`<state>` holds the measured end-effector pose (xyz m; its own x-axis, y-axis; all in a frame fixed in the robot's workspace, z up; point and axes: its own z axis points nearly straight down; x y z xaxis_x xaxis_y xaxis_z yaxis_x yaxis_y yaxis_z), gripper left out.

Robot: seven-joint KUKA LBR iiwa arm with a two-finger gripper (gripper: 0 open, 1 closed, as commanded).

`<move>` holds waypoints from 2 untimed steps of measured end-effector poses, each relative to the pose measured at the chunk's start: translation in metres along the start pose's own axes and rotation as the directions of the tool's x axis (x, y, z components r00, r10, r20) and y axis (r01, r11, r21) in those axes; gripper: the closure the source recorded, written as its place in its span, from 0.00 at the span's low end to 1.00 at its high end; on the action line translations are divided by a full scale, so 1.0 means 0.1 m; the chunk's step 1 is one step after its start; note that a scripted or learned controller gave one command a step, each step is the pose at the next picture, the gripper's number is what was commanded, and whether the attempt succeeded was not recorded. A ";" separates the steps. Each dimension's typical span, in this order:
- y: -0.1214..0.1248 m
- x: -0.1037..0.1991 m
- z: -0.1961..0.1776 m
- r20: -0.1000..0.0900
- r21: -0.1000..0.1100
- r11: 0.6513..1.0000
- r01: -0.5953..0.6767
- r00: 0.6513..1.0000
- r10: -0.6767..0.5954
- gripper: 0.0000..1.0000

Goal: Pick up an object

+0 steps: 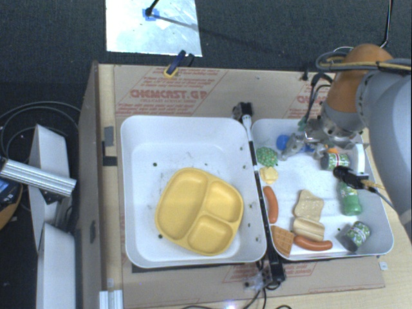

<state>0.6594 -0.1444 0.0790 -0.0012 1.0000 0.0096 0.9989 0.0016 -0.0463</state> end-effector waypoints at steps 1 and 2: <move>0.06 -0.35 -0.54 0.011 -0.043 0.999 0.001 1.000 0.000 0.00; -0.05 -0.54 -0.04 -0.005 -0.042 0.999 0.008 1.000 -0.008 0.00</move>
<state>0.6548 -0.1983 0.0829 -0.0090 0.9999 0.0145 0.9999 0.0091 -0.0044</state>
